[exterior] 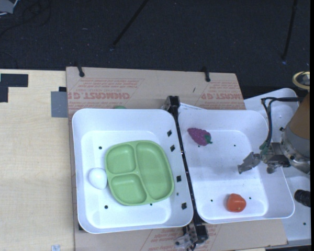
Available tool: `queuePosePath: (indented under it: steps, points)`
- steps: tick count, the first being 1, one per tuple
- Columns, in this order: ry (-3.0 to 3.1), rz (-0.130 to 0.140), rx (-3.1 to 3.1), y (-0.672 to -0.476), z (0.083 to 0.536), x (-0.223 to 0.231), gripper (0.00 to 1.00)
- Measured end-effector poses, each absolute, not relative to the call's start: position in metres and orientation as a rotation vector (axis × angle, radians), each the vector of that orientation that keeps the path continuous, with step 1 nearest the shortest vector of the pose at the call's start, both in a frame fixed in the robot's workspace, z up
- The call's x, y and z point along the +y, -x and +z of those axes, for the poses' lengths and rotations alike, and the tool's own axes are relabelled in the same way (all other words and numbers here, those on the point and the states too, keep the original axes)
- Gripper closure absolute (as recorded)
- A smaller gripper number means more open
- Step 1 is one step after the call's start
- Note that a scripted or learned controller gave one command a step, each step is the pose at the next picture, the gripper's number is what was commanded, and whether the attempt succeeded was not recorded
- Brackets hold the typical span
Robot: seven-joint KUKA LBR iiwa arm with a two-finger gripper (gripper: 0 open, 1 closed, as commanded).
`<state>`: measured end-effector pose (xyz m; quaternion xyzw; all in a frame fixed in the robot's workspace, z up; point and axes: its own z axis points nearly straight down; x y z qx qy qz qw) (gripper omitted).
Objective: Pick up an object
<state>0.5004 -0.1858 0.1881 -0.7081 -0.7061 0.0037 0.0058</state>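
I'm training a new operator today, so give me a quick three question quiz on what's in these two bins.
1. True or false: the green divided plate lies in the right bin.
2. Which object is nearest the gripper: A purple grapes, B orange fruit, C white egg?
3. Fill in: the egg rests against the plate's ____ edge as the camera sees it.

Key: 1 false, it lies in the left bin. 2 B. 3 left.

You have two smooth, slightly glossy white plastic bins (83, 140) on printed brown cardboard (146, 88). Your green divided plate (139, 172) reads matt plastic. The bench (26, 166) at frame left shows pale wood grain.
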Motion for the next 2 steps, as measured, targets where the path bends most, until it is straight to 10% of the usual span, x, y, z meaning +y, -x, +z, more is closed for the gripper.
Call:
queuePosePath:
  steps: [2]
  points:
    - [2.216, 0.005, -2.216, -0.507, 0.133, -0.191, 0.0]
